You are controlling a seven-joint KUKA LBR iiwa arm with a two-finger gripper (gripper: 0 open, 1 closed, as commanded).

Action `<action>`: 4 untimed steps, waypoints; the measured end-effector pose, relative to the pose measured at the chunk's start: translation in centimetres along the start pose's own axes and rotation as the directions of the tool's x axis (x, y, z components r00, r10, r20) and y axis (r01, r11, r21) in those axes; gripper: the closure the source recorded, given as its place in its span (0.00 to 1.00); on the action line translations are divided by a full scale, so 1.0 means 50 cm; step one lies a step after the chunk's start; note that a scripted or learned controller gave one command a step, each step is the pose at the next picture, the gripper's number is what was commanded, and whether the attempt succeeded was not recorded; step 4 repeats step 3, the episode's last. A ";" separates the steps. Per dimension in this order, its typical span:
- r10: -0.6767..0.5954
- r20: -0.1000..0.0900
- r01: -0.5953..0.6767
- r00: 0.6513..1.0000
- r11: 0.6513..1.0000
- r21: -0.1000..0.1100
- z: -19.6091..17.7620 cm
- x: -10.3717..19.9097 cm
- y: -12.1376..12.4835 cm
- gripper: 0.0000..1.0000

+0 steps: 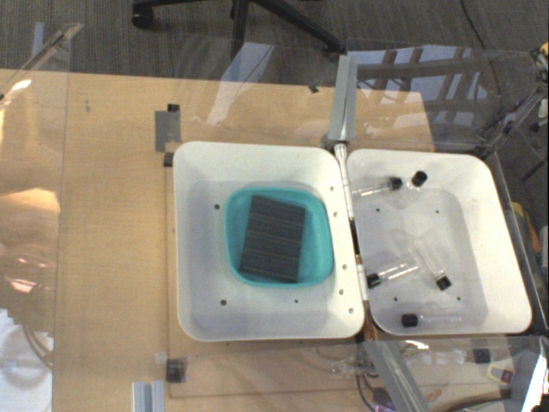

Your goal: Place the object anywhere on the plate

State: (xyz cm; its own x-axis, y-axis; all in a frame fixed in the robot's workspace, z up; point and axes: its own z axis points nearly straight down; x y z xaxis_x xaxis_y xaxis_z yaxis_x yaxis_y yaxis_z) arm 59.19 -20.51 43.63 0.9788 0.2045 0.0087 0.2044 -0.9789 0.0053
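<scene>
On the teal plate (322, 247) (left bin (197, 230)) lies a dark ribbed block (274, 239)

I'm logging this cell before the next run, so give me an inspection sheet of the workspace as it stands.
Surface: wooden bench bearing left bin and right bin.
Job's things: dark ribbed block lying on teal plate, in the left bin.
Clutter: clear vials with black caps scattered in the right bin.
Grippers: nothing seen.
Cables: thin cable on the floor at upper right.
Surroundings: office chair base, grey carpet.
</scene>
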 end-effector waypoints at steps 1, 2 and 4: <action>0.001 -0.001 -0.001 1.000 1.000 0.000 -0.001 -0.074 -0.015 0.00; -0.004 -0.001 0.004 1.000 1.000 -0.001 0.000 0.041 0.007 0.00; -0.004 -0.001 0.004 1.000 1.000 -0.001 0.000 0.041 0.007 0.00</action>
